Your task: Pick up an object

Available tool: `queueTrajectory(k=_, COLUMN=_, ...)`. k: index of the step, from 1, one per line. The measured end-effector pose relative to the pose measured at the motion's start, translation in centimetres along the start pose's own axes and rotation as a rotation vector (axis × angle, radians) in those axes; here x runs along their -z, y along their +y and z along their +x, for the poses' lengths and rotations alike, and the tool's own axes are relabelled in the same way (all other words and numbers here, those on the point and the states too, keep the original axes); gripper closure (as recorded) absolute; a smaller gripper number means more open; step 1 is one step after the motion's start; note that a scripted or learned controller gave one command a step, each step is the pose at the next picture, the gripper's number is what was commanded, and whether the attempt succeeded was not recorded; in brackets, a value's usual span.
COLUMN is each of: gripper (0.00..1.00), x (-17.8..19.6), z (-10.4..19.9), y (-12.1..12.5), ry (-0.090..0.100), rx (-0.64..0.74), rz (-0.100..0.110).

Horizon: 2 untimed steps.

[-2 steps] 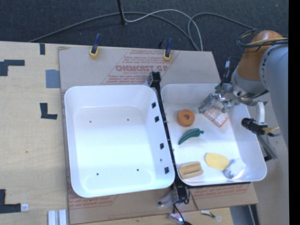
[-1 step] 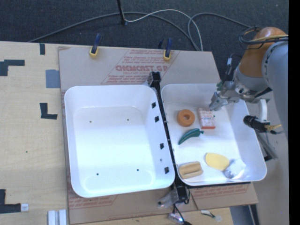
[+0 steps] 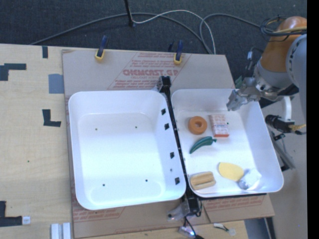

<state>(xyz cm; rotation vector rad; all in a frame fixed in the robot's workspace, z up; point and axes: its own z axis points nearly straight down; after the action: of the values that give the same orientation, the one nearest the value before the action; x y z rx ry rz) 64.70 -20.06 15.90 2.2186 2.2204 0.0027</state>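
i see my gripper [image 3: 235, 102] over the right bin's [image 3: 259, 128] upper right rim; i cannot tell its grip state. the orange ring [image 3: 198, 125] and small box [image 3: 219, 125] sit close, so a descent could nudge both.

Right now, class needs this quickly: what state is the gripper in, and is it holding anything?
Gripper: over the right bin's far corner, nothing visibly held; open or closed cannot be told.

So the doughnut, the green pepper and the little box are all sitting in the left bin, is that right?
Not quite: the camera view shows the doughnut, the green pepper and the little box all sitting in the right bin, not the left bin.
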Motion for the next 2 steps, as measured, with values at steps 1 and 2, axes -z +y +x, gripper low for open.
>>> queueTrajectory(k=1, gripper=1.00, x=5.8, z=-0.7, y=-0.4, ry=-0.001, rx=-0.001, rz=-0.002)
queueTrajectory(k=2, gripper=1.00, x=11.9, z=-0.1, y=0.0, ry=-0.001, rx=0.000, rz=-0.002)
